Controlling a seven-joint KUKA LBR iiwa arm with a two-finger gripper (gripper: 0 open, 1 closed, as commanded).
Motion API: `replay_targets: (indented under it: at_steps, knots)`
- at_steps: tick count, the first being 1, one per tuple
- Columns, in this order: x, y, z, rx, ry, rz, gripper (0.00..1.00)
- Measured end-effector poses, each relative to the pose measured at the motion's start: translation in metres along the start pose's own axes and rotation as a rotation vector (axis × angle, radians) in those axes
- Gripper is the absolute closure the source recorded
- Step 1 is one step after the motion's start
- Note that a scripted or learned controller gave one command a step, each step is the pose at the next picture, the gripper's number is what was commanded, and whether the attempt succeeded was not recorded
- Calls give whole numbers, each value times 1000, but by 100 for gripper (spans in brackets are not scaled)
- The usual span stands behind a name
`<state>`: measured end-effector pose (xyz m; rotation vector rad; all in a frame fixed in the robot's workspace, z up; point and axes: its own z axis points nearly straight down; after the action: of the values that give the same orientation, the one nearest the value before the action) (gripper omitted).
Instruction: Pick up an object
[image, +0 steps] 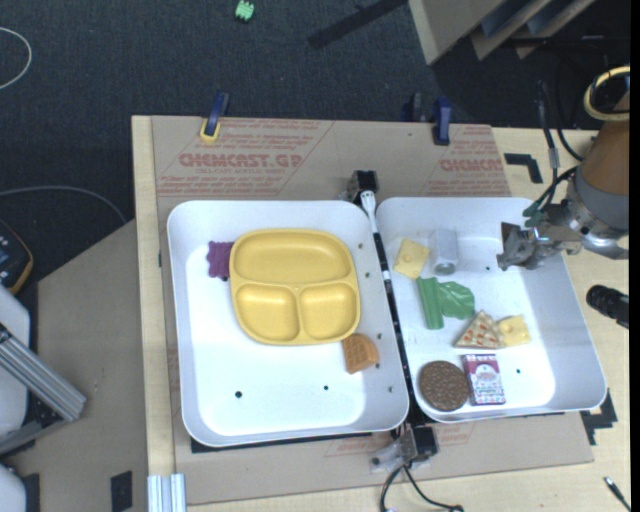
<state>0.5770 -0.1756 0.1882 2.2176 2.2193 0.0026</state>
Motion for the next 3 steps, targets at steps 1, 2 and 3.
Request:
replay_targets:
  at_steps: [1,2,3]
  knots:
    - [0,1,-39,-1,0,-1,100]
    - [43,-31,-28,8,5,-2,100]
    - [86,-67,-23,9,4,-2,100]
